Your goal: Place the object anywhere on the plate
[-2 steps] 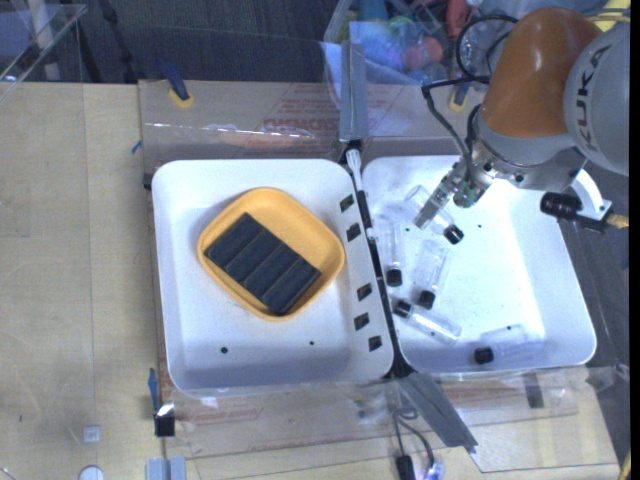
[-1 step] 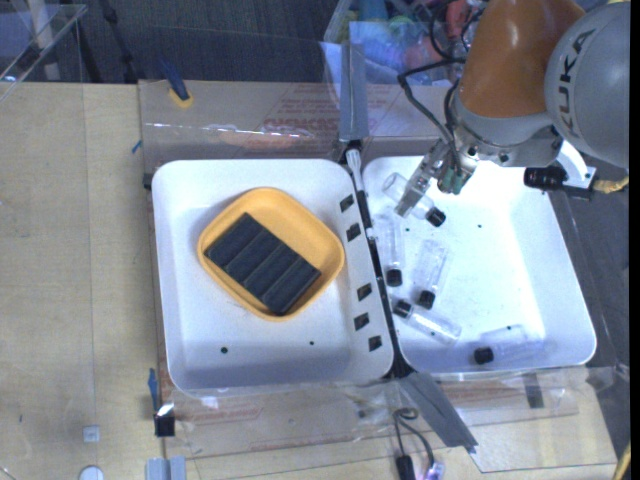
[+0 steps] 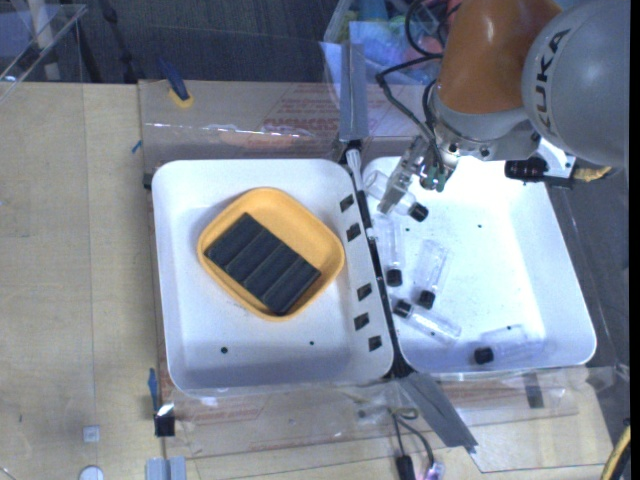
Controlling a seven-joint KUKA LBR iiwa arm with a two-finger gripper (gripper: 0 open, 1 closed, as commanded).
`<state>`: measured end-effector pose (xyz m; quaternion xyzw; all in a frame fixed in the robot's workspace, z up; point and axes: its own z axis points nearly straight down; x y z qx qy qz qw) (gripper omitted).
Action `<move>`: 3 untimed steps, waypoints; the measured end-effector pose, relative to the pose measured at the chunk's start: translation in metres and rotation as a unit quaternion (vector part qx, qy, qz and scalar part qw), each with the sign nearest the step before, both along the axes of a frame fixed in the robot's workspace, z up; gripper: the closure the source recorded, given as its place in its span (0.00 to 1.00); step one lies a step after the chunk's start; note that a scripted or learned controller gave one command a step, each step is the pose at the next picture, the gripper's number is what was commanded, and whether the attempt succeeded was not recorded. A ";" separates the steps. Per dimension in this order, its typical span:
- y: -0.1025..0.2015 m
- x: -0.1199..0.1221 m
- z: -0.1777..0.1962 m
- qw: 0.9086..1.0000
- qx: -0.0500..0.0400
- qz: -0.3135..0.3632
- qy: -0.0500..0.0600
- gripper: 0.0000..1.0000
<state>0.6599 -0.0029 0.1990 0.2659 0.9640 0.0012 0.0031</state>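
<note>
A yellow square plate [image 3: 225, 226] lies tilted in the left bin [image 3: 180, 348]. On it rests a dark, ribbed rectangular object [image 3: 262, 261] that covers most of its middle. My gripper [image 3: 400, 190] hangs over the far-left corner of the right bin [image 3: 540, 268], close to the divider between the bins. A clear plastic piece [image 3: 374, 182] lies just beside its tip. Whether the gripper touches that piece is too unclear to tell.
Several clear vials with black caps [image 3: 430, 266] lie scattered in the right bin's left half and near its front edge [image 3: 500, 351]. A black-marked divider [image 3: 362, 258] runs between the bins. Cables and clutter sit behind the right bin.
</note>
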 end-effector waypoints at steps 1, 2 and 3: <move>0.017 0.001 0.009 0.996 0.000 0.084 -0.001 1.00; 0.040 -0.002 0.025 0.988 -0.001 0.153 -0.001 1.00; 0.032 0.002 -0.013 0.974 0.000 0.225 0.002 1.00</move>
